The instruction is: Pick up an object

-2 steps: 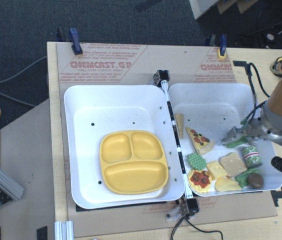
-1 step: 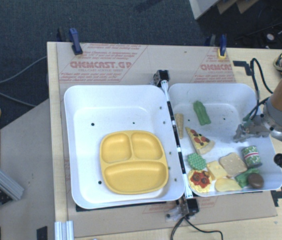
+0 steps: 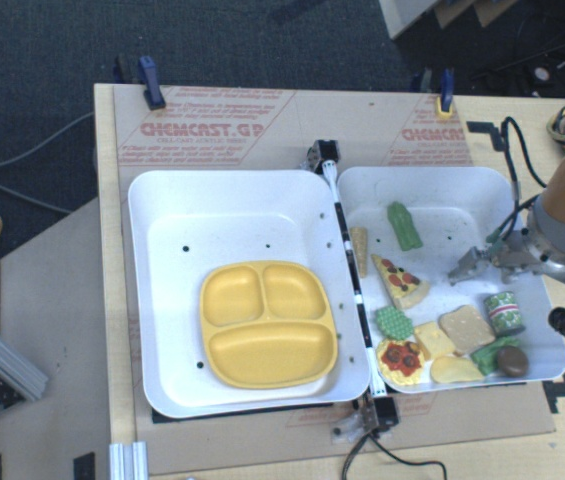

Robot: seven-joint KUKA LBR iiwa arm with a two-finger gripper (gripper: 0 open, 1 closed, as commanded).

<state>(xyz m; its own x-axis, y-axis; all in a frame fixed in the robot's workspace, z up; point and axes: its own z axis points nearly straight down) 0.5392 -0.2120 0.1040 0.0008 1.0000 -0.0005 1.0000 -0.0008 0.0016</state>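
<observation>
The right bin (image 3: 442, 190) holds several toy foods. A green pickle-like piece (image 3: 403, 226) lies toward the back, with a pizza slice (image 3: 400, 280) below it. A tan stick (image 3: 360, 251) rests by the bin's left wall. Along the front lie a green waffle square (image 3: 394, 321), a round pizza (image 3: 402, 358), a slice of toast (image 3: 465, 328), yellow pieces (image 3: 452, 370) and a brown ball (image 3: 511, 361). A small green and red can (image 3: 503, 311) sits at the right. My gripper (image 3: 477, 264) hangs low over the bin's right half, just above the toast and the can, with nothing visibly held.
The left bin (image 3: 162, 218) holds a yellow divided plate (image 3: 265, 323). A black clip (image 3: 324, 154) joins the bins at the back, and cables run along the bench's right edge (image 3: 517, 158). Blue clamps (image 3: 149, 80) stand at the back corners.
</observation>
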